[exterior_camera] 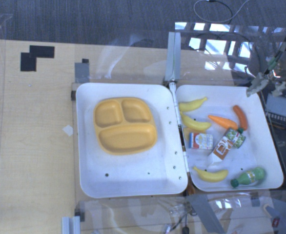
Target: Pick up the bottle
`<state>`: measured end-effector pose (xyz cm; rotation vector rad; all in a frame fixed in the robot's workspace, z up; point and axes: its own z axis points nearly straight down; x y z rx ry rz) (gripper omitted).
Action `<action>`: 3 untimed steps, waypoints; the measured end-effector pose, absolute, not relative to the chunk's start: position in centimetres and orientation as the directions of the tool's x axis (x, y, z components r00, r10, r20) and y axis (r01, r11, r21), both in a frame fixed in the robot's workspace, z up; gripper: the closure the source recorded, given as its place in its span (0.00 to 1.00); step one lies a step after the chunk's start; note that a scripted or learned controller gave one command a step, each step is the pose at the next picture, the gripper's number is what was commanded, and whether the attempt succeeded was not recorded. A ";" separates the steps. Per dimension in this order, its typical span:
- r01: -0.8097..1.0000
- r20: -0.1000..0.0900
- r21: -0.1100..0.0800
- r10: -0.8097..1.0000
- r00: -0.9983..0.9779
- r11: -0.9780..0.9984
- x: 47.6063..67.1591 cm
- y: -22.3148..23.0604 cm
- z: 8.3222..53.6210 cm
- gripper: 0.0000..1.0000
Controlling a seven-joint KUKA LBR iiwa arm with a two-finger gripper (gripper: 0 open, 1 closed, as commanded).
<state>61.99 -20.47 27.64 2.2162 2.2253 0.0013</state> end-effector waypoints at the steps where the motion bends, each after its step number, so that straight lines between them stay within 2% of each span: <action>1: 0.999 0.000 0.002 0.999 0.043 -0.043 59.0 -18.4 13.4 0.00; 2: 0.981 0.000 0.006 0.981 0.195 -0.195 63.2 -17.4 13.2 0.00; 3: 0.904 0.001 0.006 0.904 0.428 -0.428 67.1 -19.4 11.4 0.00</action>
